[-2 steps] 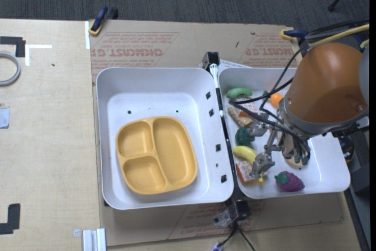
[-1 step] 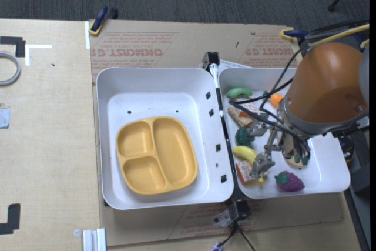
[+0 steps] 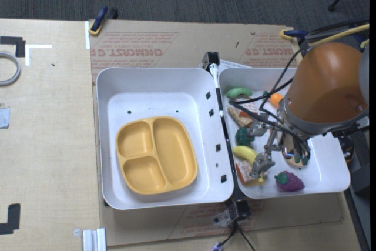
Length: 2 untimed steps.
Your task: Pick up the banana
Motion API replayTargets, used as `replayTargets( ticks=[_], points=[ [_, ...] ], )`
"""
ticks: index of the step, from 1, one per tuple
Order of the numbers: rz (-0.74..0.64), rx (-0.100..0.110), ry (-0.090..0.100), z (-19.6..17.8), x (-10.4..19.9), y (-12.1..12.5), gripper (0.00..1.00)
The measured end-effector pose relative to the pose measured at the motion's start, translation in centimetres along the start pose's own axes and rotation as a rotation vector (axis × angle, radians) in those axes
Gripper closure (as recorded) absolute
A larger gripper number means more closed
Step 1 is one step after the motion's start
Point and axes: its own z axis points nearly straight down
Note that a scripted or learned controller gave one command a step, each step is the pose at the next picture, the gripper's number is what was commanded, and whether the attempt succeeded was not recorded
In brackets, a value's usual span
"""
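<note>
Banana [image 3: 245, 153] partly hidden beside gripper [image 3: 259, 168], its grip state impossible to tell.

Printed lettering on the cardboard under the bins

The cardboard sheet [image 3: 176, 44] carries red print that reads upside down from the camera. One block lies beyond the left bin [image 3: 106, 126], another beyond the right bin [image 3: 329, 182]. The large line seems to read "CHEMCAST GP", though that is uncertain; the smaller lines are too blurred to read.
</note>
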Motion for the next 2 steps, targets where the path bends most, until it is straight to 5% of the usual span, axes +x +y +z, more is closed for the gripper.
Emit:
replayTargets(
  ticks=[1, 2],
  points=[
    [-0.42, -0.001, -0.001, 0.0, 0.4, 4.0, 0.0],
    [-0.957, -0.001, -0.001, -0.8, -1.5, 2.8, 0.0]
  ],
)
